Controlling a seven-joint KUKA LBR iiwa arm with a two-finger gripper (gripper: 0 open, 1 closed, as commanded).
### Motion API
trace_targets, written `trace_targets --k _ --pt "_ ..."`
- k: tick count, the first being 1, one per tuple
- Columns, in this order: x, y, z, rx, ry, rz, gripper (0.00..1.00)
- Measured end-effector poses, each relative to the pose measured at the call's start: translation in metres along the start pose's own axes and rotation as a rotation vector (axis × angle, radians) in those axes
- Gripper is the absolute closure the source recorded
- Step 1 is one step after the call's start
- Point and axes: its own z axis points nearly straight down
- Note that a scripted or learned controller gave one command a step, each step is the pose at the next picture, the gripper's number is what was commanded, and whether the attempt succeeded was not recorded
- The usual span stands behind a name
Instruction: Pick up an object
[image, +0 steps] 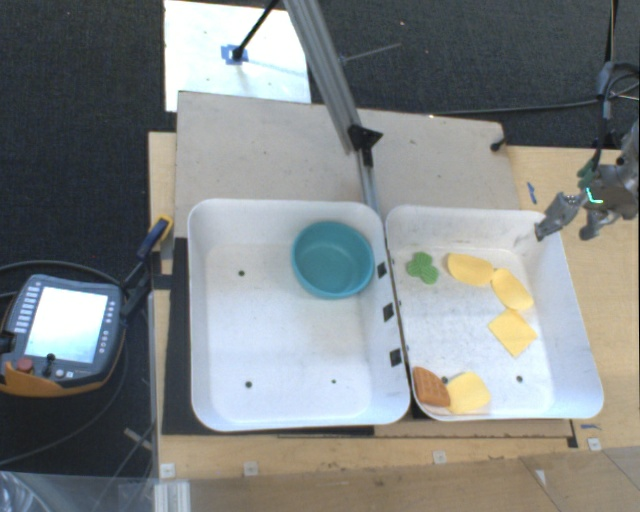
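Observation:
The right bin (560, 300) holds several yellow foam pieces: one near the back (469, 268), one beside it (511, 290), a square one in the middle (513, 332) and one at the front (468, 392). A small green piece (422, 267) lies near the back left of that bin, and a brown piece (431, 386) lies at the front left. A teal bowl (332, 258) stands upright in the left bin (220, 330). My gripper (572, 222) hovers over the right bin's back right corner, open, with nothing between its fingers.
A grey metal pole (330, 80) slants down to the divide between the bins. A teach pendant (60, 335) lies left of the bench. Cables run along the back right.

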Motion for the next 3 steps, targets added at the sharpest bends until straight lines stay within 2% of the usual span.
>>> trace_targets --k 1,3 --pt "0.000 0.000 0.000 0.000 0.000 0.000 0.00" --pt "0.007 -0.003 0.123 0.005 0.001 0.000 0.00"
